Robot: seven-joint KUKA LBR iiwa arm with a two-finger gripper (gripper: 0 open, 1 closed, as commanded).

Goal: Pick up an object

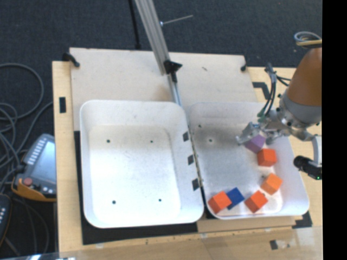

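My gripper (255, 136) hangs over the upper right part of the right bin (217, 156), reaching in from the right below the orange wrist band. A small purple block (256, 143) sits right at the gripper's tip, partly covered by it; I cannot tell whether it is gripped or resting on the bin floor. An orange block (267, 157) lies just below the purple one. Further toward the front are several more orange blocks (271, 183), (256, 201), (220, 201) and a blue block (235, 196).
The left bin (92, 145) lies beside the right one, their rims meeting mid-bench. A slanted aluminium post (154, 31) rises from behind the bins. Cables and a teach pendant (38, 167) lie on the floor to the left.
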